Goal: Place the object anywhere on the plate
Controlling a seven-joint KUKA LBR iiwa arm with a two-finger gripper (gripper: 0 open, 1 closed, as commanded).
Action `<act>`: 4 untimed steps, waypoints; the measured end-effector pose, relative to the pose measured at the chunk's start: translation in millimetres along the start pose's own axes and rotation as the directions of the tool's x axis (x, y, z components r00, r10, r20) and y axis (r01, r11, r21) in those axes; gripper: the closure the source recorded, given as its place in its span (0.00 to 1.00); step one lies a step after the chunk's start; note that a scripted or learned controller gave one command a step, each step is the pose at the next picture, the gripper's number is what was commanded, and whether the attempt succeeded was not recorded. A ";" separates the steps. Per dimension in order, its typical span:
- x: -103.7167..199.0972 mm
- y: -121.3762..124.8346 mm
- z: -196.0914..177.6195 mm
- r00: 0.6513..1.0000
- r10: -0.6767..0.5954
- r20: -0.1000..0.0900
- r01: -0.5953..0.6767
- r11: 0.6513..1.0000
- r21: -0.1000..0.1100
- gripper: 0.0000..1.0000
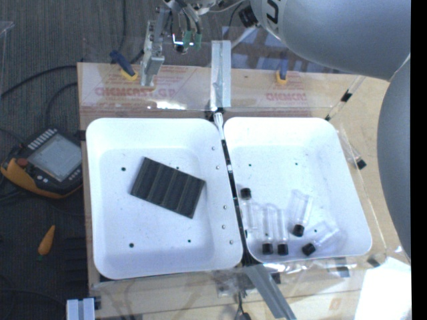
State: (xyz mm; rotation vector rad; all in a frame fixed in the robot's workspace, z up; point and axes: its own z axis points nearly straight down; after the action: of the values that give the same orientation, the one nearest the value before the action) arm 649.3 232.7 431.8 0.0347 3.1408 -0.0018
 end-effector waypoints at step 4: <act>-20.8 -2.8 -0.7 0.354 -0.935 0.006 0.935 0.354 -0.003 1.00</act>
State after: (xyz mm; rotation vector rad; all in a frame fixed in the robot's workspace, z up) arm 670.0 229.5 432.5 -1.7546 2.6020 0.0067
